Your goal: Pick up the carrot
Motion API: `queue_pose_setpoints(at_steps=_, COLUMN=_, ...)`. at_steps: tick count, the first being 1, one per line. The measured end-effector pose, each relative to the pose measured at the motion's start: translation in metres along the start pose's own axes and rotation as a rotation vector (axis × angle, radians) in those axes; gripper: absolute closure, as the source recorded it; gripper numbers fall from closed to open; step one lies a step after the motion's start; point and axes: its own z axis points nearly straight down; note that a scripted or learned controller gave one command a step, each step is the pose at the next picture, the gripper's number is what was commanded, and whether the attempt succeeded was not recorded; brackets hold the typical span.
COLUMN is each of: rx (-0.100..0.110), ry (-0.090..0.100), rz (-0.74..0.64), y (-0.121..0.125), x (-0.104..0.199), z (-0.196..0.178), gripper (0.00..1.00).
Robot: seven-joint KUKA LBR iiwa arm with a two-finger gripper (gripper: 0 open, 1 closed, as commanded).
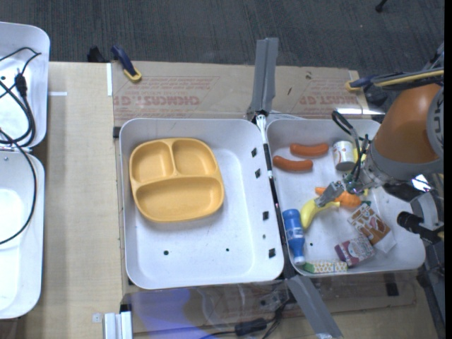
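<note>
The carrot (347, 200) is a small orange piece lying in the middle of the right bin (395, 263), partly hidden under the gripper. A bit of orange also shows on the gripper's left side. My gripper (332, 194) reaches in from the right, low over the carrot and right at it, its tip close to the upper end of a yellow banana (309, 213). From this angle I cannot make out whether the carrot is gripped.
Two sausages (308, 149) and a metal can (343, 154) lie at the back of the right bin. A blue bottle (293, 236) lies by its left wall, with snack packets (370, 224) at the front right. A yellow divided plate (176, 179) sits in the left bin (205, 260).
</note>
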Motion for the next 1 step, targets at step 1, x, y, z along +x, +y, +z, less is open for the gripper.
queue_pose_setpoints(at_steps=1, rx=0.001, ry=0.000, rz=0.004, y=0.0005, x=-0.0011, z=-0.0059, gripper=1.00)
